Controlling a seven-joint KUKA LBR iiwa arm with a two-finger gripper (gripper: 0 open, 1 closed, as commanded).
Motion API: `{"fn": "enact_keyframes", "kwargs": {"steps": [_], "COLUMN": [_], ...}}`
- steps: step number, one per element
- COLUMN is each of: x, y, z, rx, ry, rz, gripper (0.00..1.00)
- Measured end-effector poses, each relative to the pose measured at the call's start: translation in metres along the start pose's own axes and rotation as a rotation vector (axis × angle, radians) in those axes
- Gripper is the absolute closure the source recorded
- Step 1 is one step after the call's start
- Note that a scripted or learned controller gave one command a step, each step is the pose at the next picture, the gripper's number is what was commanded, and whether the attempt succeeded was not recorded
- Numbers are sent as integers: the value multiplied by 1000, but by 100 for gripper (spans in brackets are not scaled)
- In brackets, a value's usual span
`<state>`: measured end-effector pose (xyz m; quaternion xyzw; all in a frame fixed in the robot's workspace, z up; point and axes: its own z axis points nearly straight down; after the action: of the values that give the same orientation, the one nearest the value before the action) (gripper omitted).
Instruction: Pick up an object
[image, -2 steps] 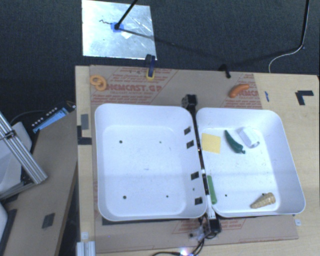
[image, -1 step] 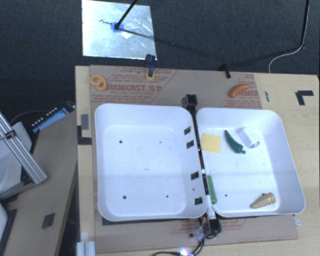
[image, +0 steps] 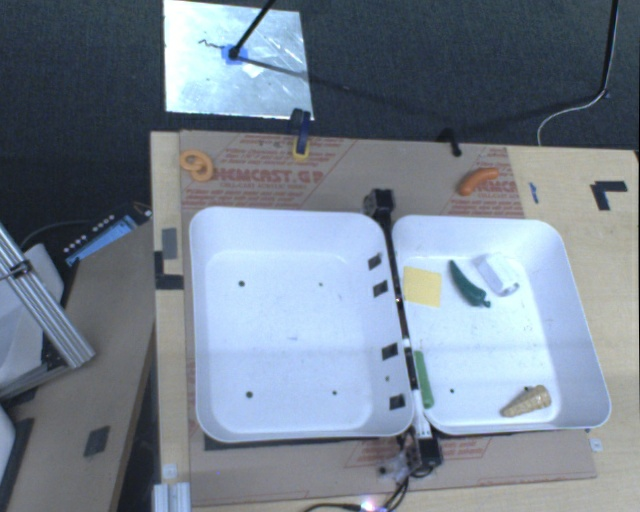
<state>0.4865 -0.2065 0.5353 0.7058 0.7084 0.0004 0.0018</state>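
All candidate objects lie in the right bin (image: 575, 300): yellow card (image: 422, 286), green pepper (image: 467, 283), white cup (image: 497, 273), green stick (image: 423, 378), cone (image: 527, 401). The pepper's long axis runs diagonally, upper left to lower right. The pincer's state cannot be told.

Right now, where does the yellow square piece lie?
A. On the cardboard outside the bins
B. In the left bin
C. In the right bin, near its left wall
C: the yellow square lies flat inside the right bin, close to the divider.
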Motion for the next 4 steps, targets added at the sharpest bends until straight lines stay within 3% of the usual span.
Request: {"fn": "enact_keyframes", "kwargs": {"steps": [3, 4], "x": [0, 0], "y": [0, 0], "z": [0, 0], "rx": [0, 0], "ry": [0, 0], "rz": [0, 0], "gripper": [100, 0]}}
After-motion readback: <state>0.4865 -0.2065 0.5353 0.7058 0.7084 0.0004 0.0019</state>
